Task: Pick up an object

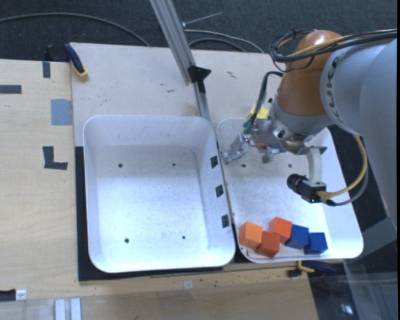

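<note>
Several small blocks lie clustered at the near end of the right bin [343, 209]: an orange block [252, 233], a second orange one [280, 227], a darker orange one [269, 244], and two blue blocks [298, 236] [315, 243]. My gripper [252, 153] hangs over the far left part of this bin, close to the wall shared with the left bin [153, 192]. It stands open, with bare bin floor between its two grey fingers. The blocks are well apart from it, toward the near rim.
A slanted metal rail [177, 35] runs down from the top to the bins' far edge. A blue and yellow tool [75, 60] lies on the bench at the far left. A black cable plug [305, 187] hangs from the wrist over the right bin.
</note>
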Tool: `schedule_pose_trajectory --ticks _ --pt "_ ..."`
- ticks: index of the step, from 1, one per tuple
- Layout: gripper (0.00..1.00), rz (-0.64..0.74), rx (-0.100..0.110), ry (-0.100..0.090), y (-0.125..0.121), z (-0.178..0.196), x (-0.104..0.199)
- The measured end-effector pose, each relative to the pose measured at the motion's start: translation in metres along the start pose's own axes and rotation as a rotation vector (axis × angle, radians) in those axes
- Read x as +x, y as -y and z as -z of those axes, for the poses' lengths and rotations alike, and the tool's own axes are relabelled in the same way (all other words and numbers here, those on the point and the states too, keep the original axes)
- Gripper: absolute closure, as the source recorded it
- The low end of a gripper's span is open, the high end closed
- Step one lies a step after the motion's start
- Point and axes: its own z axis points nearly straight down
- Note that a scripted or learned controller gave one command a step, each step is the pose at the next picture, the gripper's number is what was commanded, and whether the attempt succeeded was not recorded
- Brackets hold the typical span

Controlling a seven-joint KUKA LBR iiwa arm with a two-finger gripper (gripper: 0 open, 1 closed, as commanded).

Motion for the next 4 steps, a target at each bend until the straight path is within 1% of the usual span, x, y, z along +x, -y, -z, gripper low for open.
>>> schedule_pose_trajectory --ticks 1,2,3,4 --pt "0.00 -0.005 -0.006 0.002 0.039 0.124 0.013" --pt "0.00 -0.008 0.007 0.005 -0.006 0.023 -0.021" --pt "0.00 -0.012 0.003 0.006 0.004 0.022 -0.072" --pt "0.00 -0.004 0.006 0.003 -0.073 -0.086 -0.074"
